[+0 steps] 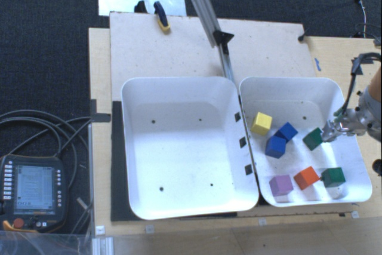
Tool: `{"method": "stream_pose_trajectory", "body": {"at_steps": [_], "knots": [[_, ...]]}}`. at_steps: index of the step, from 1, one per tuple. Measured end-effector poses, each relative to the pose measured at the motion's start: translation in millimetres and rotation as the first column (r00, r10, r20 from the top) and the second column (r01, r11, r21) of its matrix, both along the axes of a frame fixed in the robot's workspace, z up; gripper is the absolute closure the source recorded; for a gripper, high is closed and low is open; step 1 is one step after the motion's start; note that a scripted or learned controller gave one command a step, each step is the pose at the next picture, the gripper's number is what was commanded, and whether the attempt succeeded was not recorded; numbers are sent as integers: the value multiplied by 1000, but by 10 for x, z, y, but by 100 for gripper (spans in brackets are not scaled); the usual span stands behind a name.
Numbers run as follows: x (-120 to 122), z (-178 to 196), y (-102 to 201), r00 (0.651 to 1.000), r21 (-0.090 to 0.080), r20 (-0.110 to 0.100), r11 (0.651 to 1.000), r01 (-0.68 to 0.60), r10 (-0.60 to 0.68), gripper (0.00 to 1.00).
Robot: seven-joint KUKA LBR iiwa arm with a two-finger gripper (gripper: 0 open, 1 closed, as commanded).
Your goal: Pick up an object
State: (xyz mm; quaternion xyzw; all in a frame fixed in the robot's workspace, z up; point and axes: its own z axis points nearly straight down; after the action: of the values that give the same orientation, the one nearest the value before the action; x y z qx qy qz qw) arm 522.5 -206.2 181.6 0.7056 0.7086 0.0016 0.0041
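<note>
Here I bring the jaws point(329, 133) low beside the small dark-green cube point(313, 138) in the right white plastic bin point(286, 85), lined up for grasping, though I cannot tell their state.

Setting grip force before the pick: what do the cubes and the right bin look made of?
The cubes, such as the yellow cube and orange cube, look rigid with a matte painted finish, probably wood or plastic; sharp edges, flat colour. The right bin looks like smooth white moulded plastic, faintly glossy.
</note>
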Motion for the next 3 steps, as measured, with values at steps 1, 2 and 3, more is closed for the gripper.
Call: {"method": "stream_pose_trajectory", "body": {"at_steps": [1, 2, 3], "knots": [[-32, 630, 22, 1000, 0, 1, 1000, -1, 1, 100], [-17, 954, 16, 1000, 0, -2, 1000, -1, 1, 100], [29, 984, 603, 1000, 5, -5, 1000, -7, 7, 100]]}}
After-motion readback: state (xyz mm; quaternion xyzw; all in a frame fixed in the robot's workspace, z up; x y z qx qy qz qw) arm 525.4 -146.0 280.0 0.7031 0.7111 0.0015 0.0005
